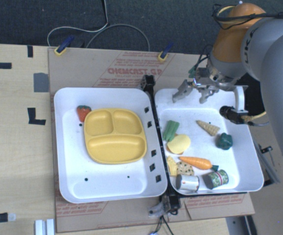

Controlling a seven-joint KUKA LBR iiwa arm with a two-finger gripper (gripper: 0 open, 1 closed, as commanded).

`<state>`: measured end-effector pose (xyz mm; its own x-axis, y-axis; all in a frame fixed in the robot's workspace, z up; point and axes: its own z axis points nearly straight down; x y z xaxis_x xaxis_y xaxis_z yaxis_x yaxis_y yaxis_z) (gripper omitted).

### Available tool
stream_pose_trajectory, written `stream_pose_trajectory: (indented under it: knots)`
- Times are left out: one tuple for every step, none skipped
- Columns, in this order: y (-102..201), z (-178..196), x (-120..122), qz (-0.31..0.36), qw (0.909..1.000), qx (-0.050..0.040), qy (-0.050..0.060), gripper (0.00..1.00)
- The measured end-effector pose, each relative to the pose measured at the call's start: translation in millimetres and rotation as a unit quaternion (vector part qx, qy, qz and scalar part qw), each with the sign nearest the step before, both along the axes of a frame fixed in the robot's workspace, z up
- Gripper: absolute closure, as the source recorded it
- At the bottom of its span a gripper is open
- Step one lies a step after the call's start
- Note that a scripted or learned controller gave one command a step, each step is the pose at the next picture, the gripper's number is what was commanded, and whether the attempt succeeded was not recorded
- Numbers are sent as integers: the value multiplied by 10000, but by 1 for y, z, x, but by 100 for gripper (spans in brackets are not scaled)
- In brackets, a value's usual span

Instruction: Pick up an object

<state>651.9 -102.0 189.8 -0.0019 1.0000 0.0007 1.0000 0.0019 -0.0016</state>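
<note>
Step in hand: approach, nothing grasped yet. The hand point(195, 93) hangs over the far edge of the right bin point(244, 153), fingers spread wide, nothing between them. The arm point(239, 33) comes in from the right, its orange band above the wrist.

No target is named, so any item counts. All candidates but one are in the right bin:
- cone point(208, 128), mid-bin, lying on its side, nearest to the hand, clear space around it
- dark green piece point(224, 141), just beside the cone toward the right wall
- green vegetable point(171, 130) and yellow round piece point(179, 144), touching, close to the left wall
- carrot point(196, 162), near side, touching the cluster below it
- silver can point(187, 182) and green-labelled can point(216, 178), on their sides along the near wall, with a spotted yellow piece point(180, 168) packed in next to them

Left bin point(63, 131): yellow divided tray point(115, 135) and a strawberry point(83, 112) just beside it.

Next move, my read: shift the hand toward the near side until it is over the cone, line the fingers across its narrow width, descend, close. The cone is the best bet since it's isolated. The near-side cluster is risky: items touch and cans can roll. Things against a wall leave little finger room.
</note>
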Motion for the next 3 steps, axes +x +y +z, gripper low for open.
stream_pose_trajectory:
  knots:
    - [8,-109,-48,-3,10000,-20,-13,0]
    - [-7,-104,19,5,10000,-9,-33,0]
    - [1,-103,-25,-8,10000,-17,-28,0]
